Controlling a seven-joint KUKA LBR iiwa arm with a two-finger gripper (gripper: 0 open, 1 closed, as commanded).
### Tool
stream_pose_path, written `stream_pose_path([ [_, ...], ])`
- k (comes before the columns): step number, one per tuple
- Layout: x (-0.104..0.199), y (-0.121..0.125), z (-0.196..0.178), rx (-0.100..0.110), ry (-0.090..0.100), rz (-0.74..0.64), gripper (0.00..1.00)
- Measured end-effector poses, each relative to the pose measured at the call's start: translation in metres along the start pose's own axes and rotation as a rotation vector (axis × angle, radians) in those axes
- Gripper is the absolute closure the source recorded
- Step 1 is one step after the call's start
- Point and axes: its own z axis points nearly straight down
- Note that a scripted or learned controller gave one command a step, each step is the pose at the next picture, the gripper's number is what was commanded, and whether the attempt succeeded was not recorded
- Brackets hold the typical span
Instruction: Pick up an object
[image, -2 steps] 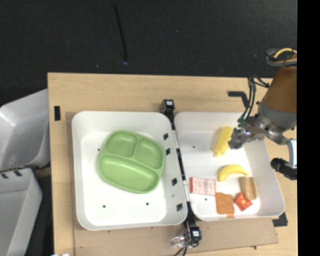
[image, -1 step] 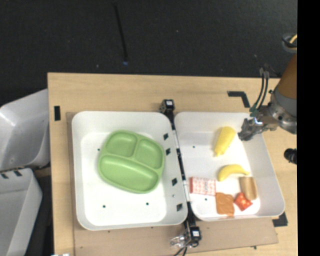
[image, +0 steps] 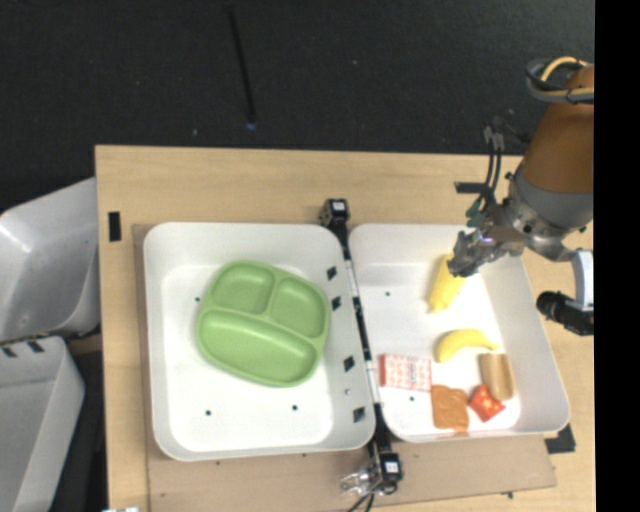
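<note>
In the right bin (image: 400, 250) a yellow banana-like piece (image: 442, 288) lies tilted near the back. My gripper (image: 467, 256) hangs right at that piece's upper end, reaching in from the right on the grey arm with the orange band (image: 558, 140). The gripper's dark tip covers where it meets the piece. A second yellow banana (image: 464, 343) lies in front of it, apart from the gripper.
Near the right bin's front are a red-and-white packet (image: 406, 372), an orange block (image: 449, 407), a brown bun-like item (image: 496, 374) and a small red piece (image: 485, 404). The left bin (image: 180, 260) holds a green divided plate (image: 262, 322).
</note>
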Motion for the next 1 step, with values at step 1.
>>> stream_pose_path([
  [1, 0.0456, 0.0095, 0.0109, 0.003, -0.001, 0.001, 1.00],
])
